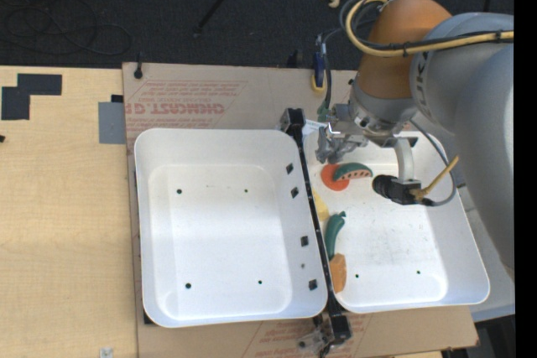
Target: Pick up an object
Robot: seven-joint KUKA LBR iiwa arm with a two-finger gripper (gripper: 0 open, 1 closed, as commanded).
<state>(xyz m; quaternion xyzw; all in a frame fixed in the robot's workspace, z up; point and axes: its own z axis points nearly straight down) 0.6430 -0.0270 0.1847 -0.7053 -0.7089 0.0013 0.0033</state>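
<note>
Two bins sit side by side on the desk (67,214), and my work is all in the right bin (453,264). A watermelon slice (344,175) lies at the far left of that bin, close to the divider (304,197) between the bins. My pincer (330,148) hangs just beside the slice, on its far side, with the orange-banded arm (403,46) leaning in from the right. Whether the pincer's tips are apart or together I cannot tell; the wrist hardware blurs them, and nothing shows clamped between them.

I judge the step in hand to be the approach to the slice. To do it well I want the tips centred over the slice, slightly nearer than they hang now, and straddling its narrow width, not its length. A straight descent, then a firm close on the flat sides, looks best.

Room is tight on the left: the divider and the bin's far wall box in the slice, so drift that way risks a knock. A green toy (336,228) and an orange toy (338,271) lie along the divider nearer me, apart from the slice. Open floor lies to the right and near side of the right bin, so I would lift and retreat that way.
</note>
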